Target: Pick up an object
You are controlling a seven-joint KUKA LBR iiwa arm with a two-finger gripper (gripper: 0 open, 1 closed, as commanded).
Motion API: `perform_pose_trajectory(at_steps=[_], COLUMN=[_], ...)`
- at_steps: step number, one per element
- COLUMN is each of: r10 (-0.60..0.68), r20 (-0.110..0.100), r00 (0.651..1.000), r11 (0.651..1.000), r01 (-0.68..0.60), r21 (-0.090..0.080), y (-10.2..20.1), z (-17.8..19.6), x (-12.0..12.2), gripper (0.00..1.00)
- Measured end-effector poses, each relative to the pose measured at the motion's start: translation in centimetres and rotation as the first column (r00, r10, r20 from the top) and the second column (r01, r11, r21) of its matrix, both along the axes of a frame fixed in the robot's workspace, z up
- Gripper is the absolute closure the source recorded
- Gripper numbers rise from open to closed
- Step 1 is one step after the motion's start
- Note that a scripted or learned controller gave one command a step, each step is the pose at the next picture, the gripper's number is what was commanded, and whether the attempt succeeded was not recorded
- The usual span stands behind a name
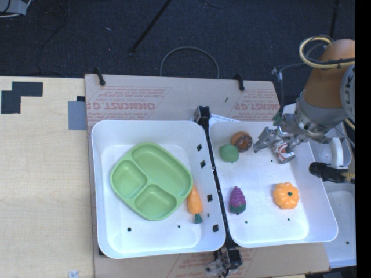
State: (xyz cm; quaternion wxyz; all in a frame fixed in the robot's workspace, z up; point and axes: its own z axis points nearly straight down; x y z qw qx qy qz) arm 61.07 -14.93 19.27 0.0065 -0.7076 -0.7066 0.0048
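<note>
My gripper (271, 146) hangs over the back of the right bin (324, 227), its grey fingers spread open with nothing between them. Just left of it lie a brown round object (242, 141) and a green ball-like object (228, 153). A purple grape bunch (237, 200) sits in the front left of that bin. An orange pumpkin (286, 195) rests toward the bin's front right, below the gripper. In the left bin (101, 213) a small carrot (195, 203) lies beside a green divided plate (152, 180).
A black divider (211, 178) runs between the two bins. The arm's orange band and grey wrist (324, 97) stand over the right bin's back right corner. Cardboard (151, 100) lies behind the bins.
</note>
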Motion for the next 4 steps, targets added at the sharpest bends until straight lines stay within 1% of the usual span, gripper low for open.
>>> perform_pose_trajectory(at_steps=[1, 2, 3, 4], r10=[0.002, 0.002, 0.001, 0.0], r20=[0.015, 0.009, 0.008, 0.01], r00=[1.0, 1.0, 1.0, 1.0], r11=[1.0, 1.0, 1.0, 1.0], r01=[-0.002, -0.002, -0.001, 0.0], r21=[-0.002, -0.001, 0.0, -0.001], y=[0.0, -0.2, 0.1, 0.3], z=[0.9, -3.6, -8.6, -10.7], x=[0.3, 0.6, -0.5, -0.5], gripper=[0.0, 0.0, 0.0, 0.0])
